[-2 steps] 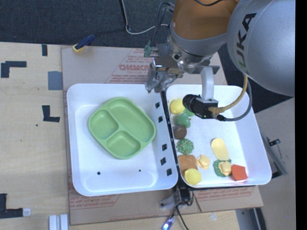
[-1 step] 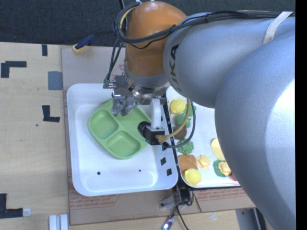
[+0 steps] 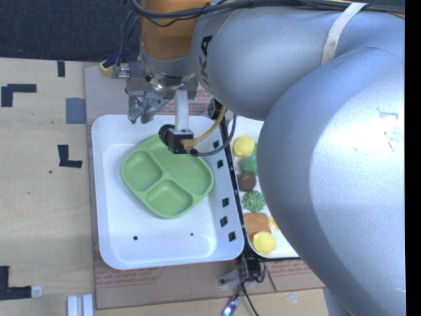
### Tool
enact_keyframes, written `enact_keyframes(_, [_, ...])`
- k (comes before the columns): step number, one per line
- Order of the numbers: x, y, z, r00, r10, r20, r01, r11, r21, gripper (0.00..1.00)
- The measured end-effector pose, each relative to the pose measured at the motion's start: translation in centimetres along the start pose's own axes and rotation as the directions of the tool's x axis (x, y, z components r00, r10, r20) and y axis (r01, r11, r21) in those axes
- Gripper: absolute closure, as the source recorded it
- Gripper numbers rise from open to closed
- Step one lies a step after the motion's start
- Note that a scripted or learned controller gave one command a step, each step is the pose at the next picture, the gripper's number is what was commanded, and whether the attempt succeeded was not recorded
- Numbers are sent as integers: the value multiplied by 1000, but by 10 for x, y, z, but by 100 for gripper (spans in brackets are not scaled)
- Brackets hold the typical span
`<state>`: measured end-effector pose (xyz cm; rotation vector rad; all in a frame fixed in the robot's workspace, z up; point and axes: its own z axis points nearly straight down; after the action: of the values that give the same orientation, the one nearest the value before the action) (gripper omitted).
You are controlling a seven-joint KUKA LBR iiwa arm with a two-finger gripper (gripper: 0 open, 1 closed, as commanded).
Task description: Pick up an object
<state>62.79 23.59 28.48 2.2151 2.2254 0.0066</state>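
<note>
My gripper [image 3: 142,112] hangs over the far left corner of the left white bin [image 3: 112,242], open with nothing between its fingers. A light green divided plate [image 3: 168,174] lies flat in that bin, just right of and nearer than the gripper, and the two are apart. A black and white part of the wrist with a yellow cable [image 3: 177,137] hangs over the plate's far edge. The grey arm covers most of the right side.
The right bin [image 3: 279,250] holds several small toy foods along its left side: a yellow lemon [image 3: 243,145], a brown piece [image 3: 247,181], a green knobbly piece [image 3: 253,201], an orange piece [image 3: 256,222], another yellow one [image 3: 264,243]. A black-marked divider [image 3: 227,196] separates the bins.
</note>
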Motion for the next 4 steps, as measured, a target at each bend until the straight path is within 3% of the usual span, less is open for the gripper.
enact_keyframes(1, [-4, 41, 83, 1000, 3, 5, -3, 1000, 7, 100])
enact_keyframes(2, [-3, 28, 174, 1000, 2, 6, -2, 1000, 12, 100])
enact_keyframes(3, [-58, -35, 66, 1000, 7, 1, -7, 1000, 1, 100])
enact_keyframes(4, [-130, -40, 71, 1000, 10, 5, -10, 1000, 8, 100])
